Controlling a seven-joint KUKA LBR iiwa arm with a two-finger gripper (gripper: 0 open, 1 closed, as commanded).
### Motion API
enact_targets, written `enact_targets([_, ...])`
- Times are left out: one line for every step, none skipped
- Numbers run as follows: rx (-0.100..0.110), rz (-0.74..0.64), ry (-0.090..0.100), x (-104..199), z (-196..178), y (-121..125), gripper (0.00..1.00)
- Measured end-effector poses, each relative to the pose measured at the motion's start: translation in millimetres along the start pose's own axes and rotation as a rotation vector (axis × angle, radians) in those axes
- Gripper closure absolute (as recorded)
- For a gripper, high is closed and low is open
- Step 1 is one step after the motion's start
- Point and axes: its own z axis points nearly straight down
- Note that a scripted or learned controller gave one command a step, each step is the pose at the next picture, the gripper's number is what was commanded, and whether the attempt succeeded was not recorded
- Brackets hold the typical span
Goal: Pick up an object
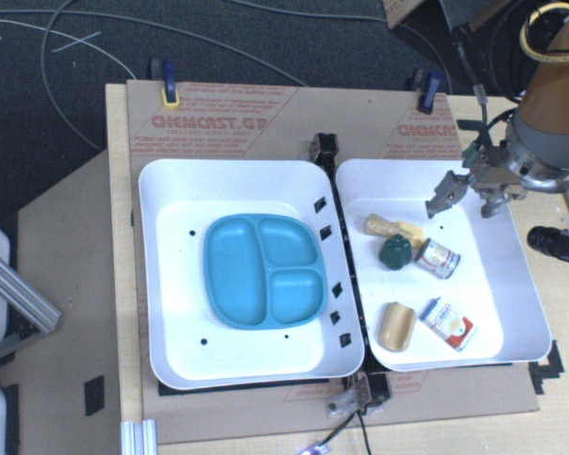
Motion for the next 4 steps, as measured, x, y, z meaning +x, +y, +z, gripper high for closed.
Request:
enact_targets([-0.013,-0.003,-0.002,0,-7,2,0.0])
enact_targets([-0.009,-0.004,-0.001,7,41,10,0.0])
enact_targets([-0.007,-0.002,-0.001,8,85,3,0.0])
enact_targets([-0.021,-0.004,-0.004,9,124,5,0.0])
